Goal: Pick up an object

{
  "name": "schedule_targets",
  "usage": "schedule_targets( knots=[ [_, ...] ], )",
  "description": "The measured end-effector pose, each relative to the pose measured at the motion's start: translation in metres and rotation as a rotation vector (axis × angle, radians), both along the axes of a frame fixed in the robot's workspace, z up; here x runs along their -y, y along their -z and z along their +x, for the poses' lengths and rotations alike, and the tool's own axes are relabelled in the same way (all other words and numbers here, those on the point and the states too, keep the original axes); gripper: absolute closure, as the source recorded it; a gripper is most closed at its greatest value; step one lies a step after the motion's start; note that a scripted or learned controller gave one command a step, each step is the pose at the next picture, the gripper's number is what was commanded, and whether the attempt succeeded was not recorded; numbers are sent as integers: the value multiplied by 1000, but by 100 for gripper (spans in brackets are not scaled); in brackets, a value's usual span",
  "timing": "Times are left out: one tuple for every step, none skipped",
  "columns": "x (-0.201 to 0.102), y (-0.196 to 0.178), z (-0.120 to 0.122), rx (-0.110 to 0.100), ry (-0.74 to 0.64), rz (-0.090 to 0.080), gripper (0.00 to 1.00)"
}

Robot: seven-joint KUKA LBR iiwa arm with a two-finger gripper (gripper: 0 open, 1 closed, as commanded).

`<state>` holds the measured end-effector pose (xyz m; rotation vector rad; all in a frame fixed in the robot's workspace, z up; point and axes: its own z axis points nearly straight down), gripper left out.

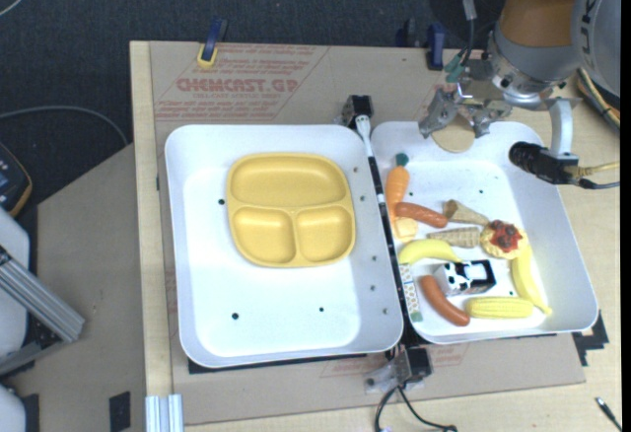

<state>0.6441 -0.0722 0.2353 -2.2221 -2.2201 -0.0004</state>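
Camera view: a flat, round tan disc point(455, 138) lies at the far edge of the right bin point(537, 208), close to its far-left corner; the gripper point(457, 119) sits right over it, its two metal fingers spread apart, one to each side of the disc; whether either finger touches the disc cannot be told, and the disc is not pinched so far as the picture shows. The grey arm with its orange band point(542, 6) comes in from the far right.

Nearer in the same bin is a crowd of toy food; an orange carrot point(396, 185) lies along the left wall, green tip pointing far; just near of it lies a reddish sausage point(422, 215), with a tan cone point(463, 213) to its right; a red lump point(504, 235) sits to the right of the cone; a yellow banana point(429, 250) lies across the middle; a black-and-white block point(465, 274) lies just near of the banana; a second sausage point(441, 300) lies slantwise at the near-left, touching or almost touching a yellow corn cob point(499, 307); a long yellow piece point(525, 277) runs along the right side.

The left bin point(197, 272) holds a yellow three-part plate point(291, 208), lying flat in its far half; both bins rest on a brown board point(148, 124), which has a yellow and blue clamp point(209, 45) at its far-left edge.
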Motion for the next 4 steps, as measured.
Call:
schedule_targets(
  knots=[
    [-2,14,11,1,-2,-1,100],
    [9,2,5,3,0,-1,100],
    [11,8,0,-2,0,-1,100],
    [1,21,4,-3,-2,0,100]
  ],
)
